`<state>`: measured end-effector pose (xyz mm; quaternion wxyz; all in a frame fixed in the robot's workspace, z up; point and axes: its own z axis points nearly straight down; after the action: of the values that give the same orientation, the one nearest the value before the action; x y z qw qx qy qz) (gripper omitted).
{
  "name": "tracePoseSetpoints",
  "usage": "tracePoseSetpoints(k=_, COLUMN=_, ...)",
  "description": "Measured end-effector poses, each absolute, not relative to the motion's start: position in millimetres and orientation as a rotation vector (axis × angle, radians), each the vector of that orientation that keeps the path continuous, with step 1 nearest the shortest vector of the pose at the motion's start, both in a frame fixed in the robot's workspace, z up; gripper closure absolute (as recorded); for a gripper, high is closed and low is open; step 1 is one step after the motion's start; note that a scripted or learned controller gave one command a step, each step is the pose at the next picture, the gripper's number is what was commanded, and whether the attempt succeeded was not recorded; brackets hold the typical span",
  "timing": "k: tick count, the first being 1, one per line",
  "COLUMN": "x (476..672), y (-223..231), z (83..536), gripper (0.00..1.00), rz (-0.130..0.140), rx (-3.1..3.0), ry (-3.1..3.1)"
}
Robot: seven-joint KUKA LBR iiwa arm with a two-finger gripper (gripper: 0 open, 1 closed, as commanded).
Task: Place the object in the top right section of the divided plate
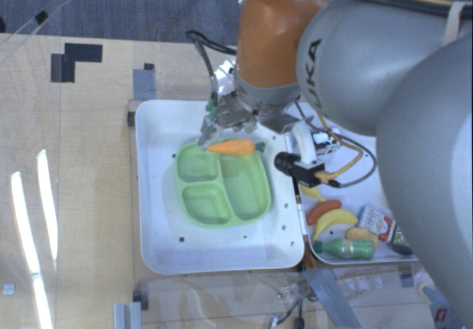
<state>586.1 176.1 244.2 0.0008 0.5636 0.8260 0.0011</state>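
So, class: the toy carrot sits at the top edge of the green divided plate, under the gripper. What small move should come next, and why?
Probably a short nudge of the gripper down and inward over the plate's top right section. The carrot lies across the upper rim, not yet settled in the compartment. Whether the carrot is gripped cannot be told here.

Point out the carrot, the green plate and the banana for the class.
carrot [230,147], camera view, middle of its orange body.
green plate [247,188], camera view, floor of its large section.
banana [334,220], camera view, middle of its curve.
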Motion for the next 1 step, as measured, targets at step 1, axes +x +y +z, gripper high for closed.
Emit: tracePoseSetpoints(k=1, x=569.9, y=211.0, z=107.2, gripper=0.00, rz=0.008, rx=1.570, ry=2.719)
